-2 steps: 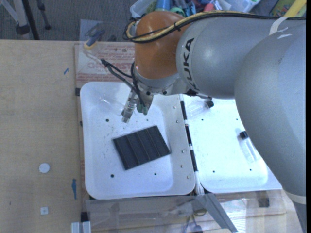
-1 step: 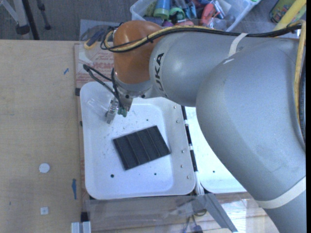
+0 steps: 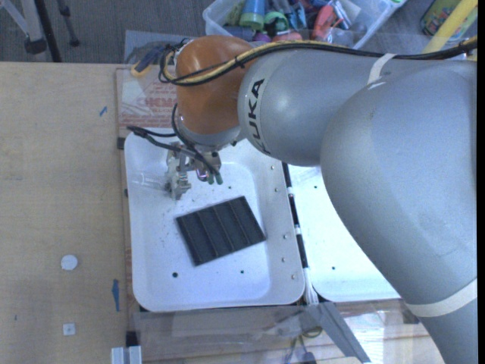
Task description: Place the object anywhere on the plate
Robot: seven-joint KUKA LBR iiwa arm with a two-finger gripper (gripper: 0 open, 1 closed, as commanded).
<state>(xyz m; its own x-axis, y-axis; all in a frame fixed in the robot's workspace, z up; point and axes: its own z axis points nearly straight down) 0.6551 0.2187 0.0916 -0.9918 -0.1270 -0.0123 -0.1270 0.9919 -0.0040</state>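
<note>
Left white bin: dark ribbed plate near jaws; jaws' state unclear; toy tub behind.

Even, bright overhead light. Soft shadow under arm on left bin. Mild glare on arm shell and white bin. Slightly soft focus, low resolution; gripper detail blurred.

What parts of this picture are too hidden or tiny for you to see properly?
- The right bin: in the camera view, the big grey arm covers most of it.
- The gripper: too small and blurry to tell whether it holds anything.
- The left bin behind the gripper: its top edge is hidden by the orange band.
- The clutter tub: cut off by the picture's top edge.
</note>
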